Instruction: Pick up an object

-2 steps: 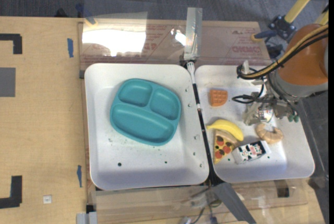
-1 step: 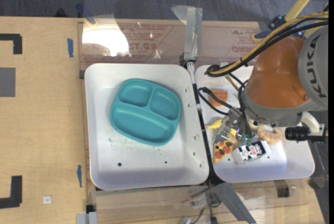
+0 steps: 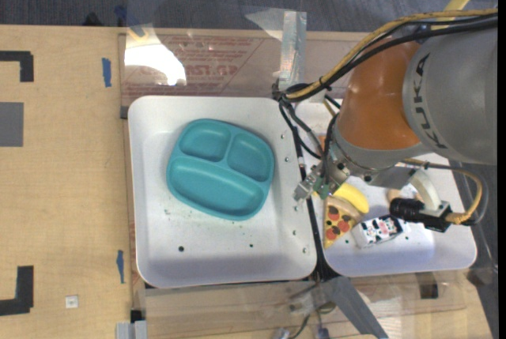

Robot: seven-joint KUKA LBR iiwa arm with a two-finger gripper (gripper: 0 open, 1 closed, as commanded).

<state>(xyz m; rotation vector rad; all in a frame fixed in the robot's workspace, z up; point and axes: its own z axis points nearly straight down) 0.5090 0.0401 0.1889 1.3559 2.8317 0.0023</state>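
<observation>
While the arm [image 3: 395,104] leans in from the right over the right bin [image 3: 443,250], its bulky grey and orange body hides most of that bin, leaving bare white floor along the near edge. The end effector [image 3: 328,183] hangs low by the bin's left wall, just beside a yellow banana [image 3: 352,197]; whether it is open, closed or gripping cannot be told from this angle. Below the banana lies a flat pizza slice [image 3: 338,223] with red dots, and to its right a small white card [image 3: 381,229] with dark and red marks. A pale ring [image 3: 423,191] sits farther right, partly behind black cable. The left bin [image 3: 150,250] is smooth and speckled, with wide free margins around a glossy teal tray [image 3: 221,169], rounded and split into three compartments. The tabletop [image 3: 55,171] is tan board.
</observation>
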